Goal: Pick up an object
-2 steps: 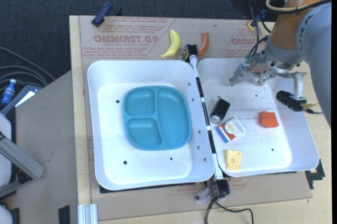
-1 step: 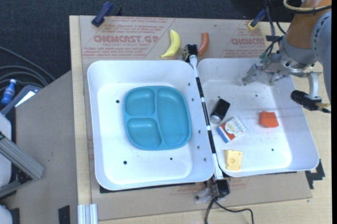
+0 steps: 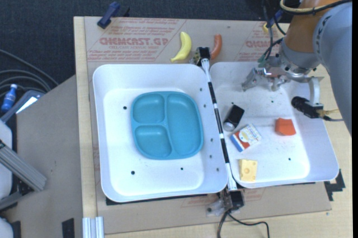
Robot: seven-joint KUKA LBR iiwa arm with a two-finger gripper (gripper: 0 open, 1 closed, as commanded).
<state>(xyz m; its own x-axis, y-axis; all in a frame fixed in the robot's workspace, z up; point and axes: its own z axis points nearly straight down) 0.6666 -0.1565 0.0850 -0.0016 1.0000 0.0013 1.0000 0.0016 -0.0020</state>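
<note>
Tool was over the back part of the right bin, near that bin's far wall. Its two fingers looked spread wide with nothing between them, and no object was held. The grey arm with the orange band came in from the right.

Candidate objects in the right bin, all lying on the bin floor:
- Small black block near the left wall, just below and left of the tool and apart from it.
- White packet with red and blue print, just below the black block, close to it.
- Orange piece toward mid-right, well apart from the packet.
- Yellow wedge near the front wall, below the packet.

The left bin held a blue divided plate, lying flat and roughly centred.

On the table behind the bins were a yellow banana and an orange sausage-shaped item, near each other. A blue object sat at the table's back left corner.
</note>
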